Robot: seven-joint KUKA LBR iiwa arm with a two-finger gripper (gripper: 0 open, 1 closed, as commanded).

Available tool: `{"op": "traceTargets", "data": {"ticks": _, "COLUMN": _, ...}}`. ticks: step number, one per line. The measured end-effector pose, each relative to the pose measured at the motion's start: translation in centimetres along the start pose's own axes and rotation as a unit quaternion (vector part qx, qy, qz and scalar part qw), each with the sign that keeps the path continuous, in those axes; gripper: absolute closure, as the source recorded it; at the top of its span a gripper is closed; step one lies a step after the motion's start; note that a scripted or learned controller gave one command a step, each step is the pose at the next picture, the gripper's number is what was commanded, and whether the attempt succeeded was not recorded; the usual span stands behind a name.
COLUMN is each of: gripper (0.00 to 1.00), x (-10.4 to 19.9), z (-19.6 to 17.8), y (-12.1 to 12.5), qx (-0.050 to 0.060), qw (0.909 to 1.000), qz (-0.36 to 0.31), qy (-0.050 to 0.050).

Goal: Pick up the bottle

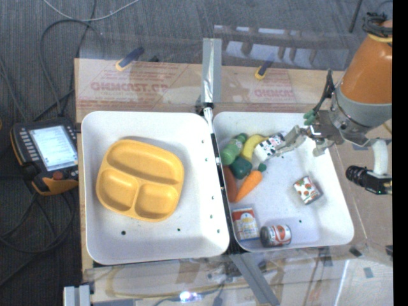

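In the right bin [331, 222], a cluster lies near the left wall. It holds a light green bottle [231, 149] lying on its side with a dark green piece [241, 167] by it, a yellow item [254, 143] and a white item with black spots [269, 146]. My gripper [285, 141] reaches in low from the right, its tip right at the spotted white item and a little right of the green bottle. Whether it touches or holds anything cannot be made out.
An orange carrot [248, 183] lies just below the cluster. A small red box [245, 224] and a can [275, 235] sit at the bin's front, and a small patterned carton [306, 190] at the right. The left bin [102, 241] holds a yellow divided tray [140, 179].
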State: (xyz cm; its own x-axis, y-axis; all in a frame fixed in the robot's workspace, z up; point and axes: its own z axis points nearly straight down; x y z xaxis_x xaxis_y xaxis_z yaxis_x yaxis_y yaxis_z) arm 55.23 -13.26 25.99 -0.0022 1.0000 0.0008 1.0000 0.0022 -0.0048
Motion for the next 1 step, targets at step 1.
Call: {"op": "traceTargets", "data": {"ticks": 1, "gripper": 0.00, "x": 2.91, "z": 16.86, "y": 0.56, "qx": -0.003, "qw": 0.9944, "qz": 0.105, "qy": -0.001}}
